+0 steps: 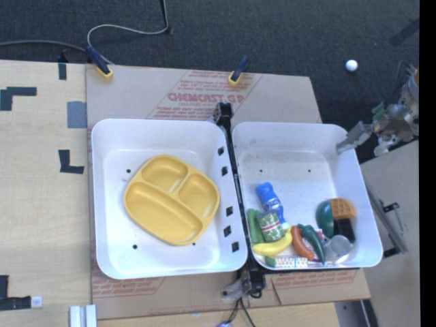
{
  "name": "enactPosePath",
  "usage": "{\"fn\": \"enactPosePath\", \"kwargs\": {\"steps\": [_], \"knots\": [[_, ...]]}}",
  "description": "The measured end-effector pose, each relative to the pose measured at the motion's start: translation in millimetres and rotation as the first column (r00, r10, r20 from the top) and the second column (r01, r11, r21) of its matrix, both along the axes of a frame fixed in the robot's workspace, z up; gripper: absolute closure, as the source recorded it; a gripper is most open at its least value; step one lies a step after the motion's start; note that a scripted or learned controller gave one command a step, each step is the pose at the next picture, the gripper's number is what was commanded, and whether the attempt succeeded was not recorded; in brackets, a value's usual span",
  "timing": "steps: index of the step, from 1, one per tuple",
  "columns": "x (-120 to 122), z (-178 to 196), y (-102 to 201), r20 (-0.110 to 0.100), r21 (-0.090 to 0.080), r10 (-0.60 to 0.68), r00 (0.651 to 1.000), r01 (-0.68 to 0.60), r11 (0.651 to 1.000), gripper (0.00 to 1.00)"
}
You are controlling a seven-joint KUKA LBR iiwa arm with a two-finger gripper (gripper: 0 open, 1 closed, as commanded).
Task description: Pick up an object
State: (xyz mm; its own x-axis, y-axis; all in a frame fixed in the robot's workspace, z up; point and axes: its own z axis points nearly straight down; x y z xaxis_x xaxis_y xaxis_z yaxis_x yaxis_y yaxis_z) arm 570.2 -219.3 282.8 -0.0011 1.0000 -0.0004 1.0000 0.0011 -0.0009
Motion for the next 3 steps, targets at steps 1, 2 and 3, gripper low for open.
{"fn": "enactPosePath", "kwargs": {"steps": [1, 2, 3], "knots": [[44, -124, -3, -0.004, 0.001, 0.001, 1.0, -0.001, 1.0, 0.0], [97, -198, 2, -0.009, 0.012, 0.003, 1.0, -0.003, 1.0, 0.0], [99, -197, 55, 0.003, 0.0, 0.001, 1.0, -0.001, 1.0, 0.0]]}}
